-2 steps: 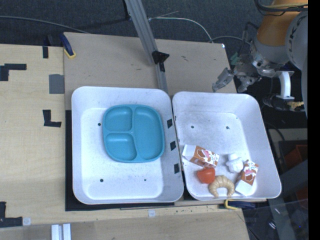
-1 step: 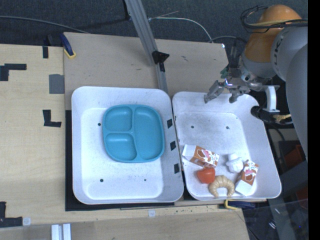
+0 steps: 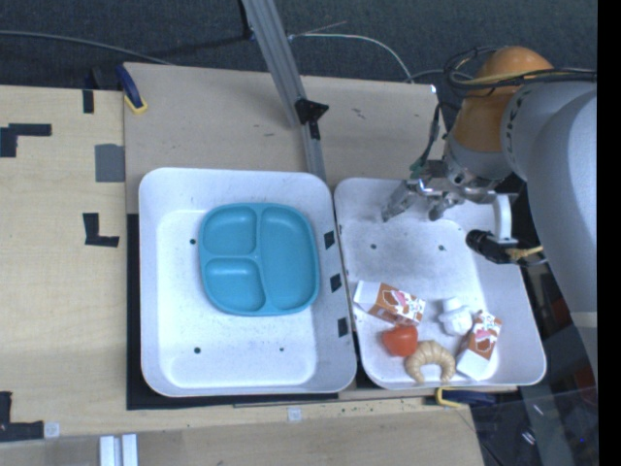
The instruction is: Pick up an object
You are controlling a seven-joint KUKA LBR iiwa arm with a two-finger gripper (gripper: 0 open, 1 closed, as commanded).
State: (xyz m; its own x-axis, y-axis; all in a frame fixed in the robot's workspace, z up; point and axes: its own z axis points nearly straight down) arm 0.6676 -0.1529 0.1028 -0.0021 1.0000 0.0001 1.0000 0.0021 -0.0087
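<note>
Hovering with fingers spread and holding nothing over the right bin's (image 3: pixel 388 260) bare far end, the gripper (image 3: pixel 415 206) should travel nearward above the croissant (image 3: pixel 431 360), then descend straight.

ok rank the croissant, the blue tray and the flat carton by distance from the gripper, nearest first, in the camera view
Measured from the gripper at the far end of the right bin:
1. Flat carton, right bin, near its middle.
2. Blue tray, in the left bin.
3. Croissant, right bin's near edge.
</note>
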